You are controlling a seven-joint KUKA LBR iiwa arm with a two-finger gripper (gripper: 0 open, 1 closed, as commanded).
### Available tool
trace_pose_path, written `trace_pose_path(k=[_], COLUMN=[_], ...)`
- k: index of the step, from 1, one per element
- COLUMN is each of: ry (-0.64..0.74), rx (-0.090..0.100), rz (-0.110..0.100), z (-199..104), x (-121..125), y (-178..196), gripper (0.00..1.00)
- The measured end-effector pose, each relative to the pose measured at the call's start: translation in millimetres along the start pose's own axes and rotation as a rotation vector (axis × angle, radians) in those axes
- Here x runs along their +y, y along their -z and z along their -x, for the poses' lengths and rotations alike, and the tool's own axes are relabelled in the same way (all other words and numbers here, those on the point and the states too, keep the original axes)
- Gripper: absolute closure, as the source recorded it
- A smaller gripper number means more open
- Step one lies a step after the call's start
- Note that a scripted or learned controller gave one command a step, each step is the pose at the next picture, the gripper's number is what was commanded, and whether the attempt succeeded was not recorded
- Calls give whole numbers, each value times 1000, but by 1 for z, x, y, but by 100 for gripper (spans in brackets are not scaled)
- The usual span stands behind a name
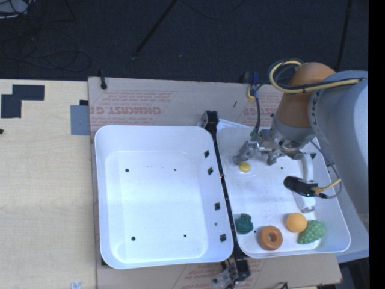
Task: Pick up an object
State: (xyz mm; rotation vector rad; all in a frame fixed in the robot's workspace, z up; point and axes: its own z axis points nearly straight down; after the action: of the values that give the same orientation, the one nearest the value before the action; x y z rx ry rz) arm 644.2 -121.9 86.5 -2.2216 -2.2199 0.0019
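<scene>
My gripper [257,156] hangs over the back of the right bin [343,236], its two fingers spread open with nothing between them. A small yellow object [244,167] lies on the bin floor just below the left finger [242,155], close to the divider. Near the front of the same bin lie a dark green object [243,223], an orange ring [270,238], an orange ball [295,222] and a light green bumpy object [311,232]. All of these lie apart from the gripper.
The left bin [105,161] stands beside the right one, with a black divider strip [218,179] between them. Both rest on a cardboard sheet [150,101]. The grey arm [343,125] fills the right side above the right bin.
</scene>
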Motion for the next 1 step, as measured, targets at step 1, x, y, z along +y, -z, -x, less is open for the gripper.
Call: trace_pose_path(k=[1], ry=[1], rx=[1], rz=[3], z=[16], x=[0], y=[3], gripper=[0])
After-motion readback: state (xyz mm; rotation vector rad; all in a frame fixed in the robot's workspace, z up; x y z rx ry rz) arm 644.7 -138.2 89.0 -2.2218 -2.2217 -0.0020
